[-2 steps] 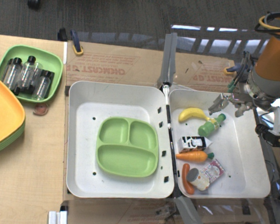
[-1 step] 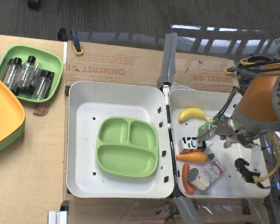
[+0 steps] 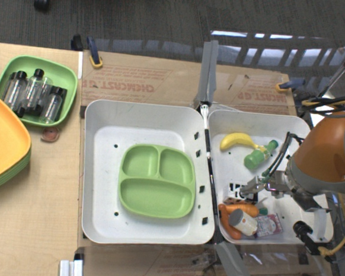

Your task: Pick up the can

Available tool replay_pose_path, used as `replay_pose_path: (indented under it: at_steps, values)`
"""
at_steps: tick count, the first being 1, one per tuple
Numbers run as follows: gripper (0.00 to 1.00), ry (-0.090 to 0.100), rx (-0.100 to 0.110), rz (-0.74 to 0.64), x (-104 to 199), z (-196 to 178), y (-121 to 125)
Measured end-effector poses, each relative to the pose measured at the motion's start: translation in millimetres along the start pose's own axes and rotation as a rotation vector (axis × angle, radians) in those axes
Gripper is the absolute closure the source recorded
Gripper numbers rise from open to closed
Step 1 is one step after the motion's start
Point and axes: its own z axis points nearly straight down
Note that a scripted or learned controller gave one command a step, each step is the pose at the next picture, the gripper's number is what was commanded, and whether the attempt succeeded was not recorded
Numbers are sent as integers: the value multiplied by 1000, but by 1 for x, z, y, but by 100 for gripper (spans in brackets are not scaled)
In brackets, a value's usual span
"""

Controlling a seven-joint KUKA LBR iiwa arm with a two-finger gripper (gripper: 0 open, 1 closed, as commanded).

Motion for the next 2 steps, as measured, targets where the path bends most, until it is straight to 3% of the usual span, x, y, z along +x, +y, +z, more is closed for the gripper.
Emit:
replay_pose_path:
  at_steps: [1, 2]
  values:
    - [100, -2, -9, 2, -1, -13, 4]
    - [100, 5, 42, -79, 27, -102, 28]
